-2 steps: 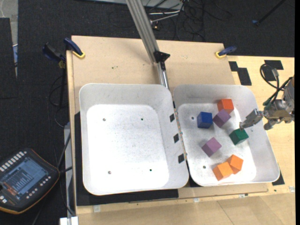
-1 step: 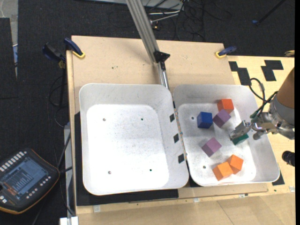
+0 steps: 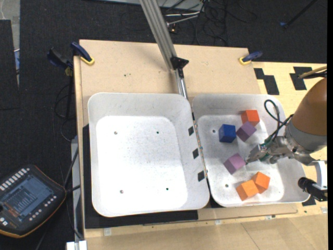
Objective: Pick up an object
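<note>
The right bin [image 3: 208,189] holds several small blocks. A blue cube [image 3: 227,133] lies near its middle, with a purple block [image 3: 246,131] and an orange block [image 3: 250,116] just right of it. Lower down sit another purple block [image 3: 234,162] and two orange blocks [image 3: 247,189] [image 3: 262,180]. My gripper [image 3: 255,155] reaches in from the right, low over the bin floor. Its tip is just right of the lower purple block, very close to it. Nothing shows held in it.
The left bin [image 3: 99,139] sits beside the right one, a black-marked divider between them. A slanted metal pole [image 3: 161,30] rises at the back. A teach pendant [image 3: 26,197] lies off the bench at lower left.
</note>
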Motion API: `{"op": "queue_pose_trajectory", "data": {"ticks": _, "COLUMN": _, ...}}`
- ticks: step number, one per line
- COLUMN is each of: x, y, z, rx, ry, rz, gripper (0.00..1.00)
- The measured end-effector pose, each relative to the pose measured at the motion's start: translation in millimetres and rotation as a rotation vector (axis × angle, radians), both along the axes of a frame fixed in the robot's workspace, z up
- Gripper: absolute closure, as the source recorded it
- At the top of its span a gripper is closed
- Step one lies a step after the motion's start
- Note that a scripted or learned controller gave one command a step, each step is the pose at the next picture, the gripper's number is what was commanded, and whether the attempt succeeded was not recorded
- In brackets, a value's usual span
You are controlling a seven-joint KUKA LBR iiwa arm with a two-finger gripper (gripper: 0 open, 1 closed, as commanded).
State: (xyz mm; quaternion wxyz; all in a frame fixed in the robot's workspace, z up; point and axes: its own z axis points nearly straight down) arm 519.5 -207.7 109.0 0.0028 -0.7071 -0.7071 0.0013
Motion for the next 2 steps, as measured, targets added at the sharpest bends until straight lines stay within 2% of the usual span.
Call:
{"op": "queue_pose_trajectory", "data": {"ticks": 1, "x": 1.7, "y": -1.0, "z": 14.0, "rx": -0.003, "ry": -0.008, "rz": 0.000, "gripper": 1.00}}
{"op": "queue_pose_trajectory", "data": {"ticks": 2, "x": -2.5, "y": 6.3, "z": 69.9, "rx": -0.005, "ry": -0.013, "rz": 0.003, "gripper": 1.00}}
